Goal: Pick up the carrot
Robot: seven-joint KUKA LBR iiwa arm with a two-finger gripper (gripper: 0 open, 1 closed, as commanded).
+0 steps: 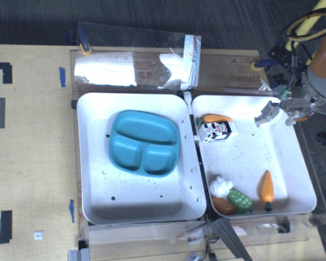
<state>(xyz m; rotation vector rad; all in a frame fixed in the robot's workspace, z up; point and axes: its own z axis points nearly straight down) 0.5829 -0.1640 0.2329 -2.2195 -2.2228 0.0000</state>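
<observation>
The carrot [267, 186] is orange with a small green stub at its near end. It lies in the right bin [293, 145] near the front right corner, pointing front to back. My gripper [277, 116] hovers over the bin's back right part, well behind the carrot and apart from it. Its two fingers [264, 116] are spread, so it is open with nothing between them. The orange band of the arm [320, 64] shows at the right edge.
A blue divided plate [144, 143] lies in the left bin [92, 162]. The right bin also holds a black-and-white carton [215, 130] with another orange piece [217, 118] behind it. At its front left sit a white lump [221, 187], a green bunch [240, 198] and a brown piece [223, 204].
</observation>
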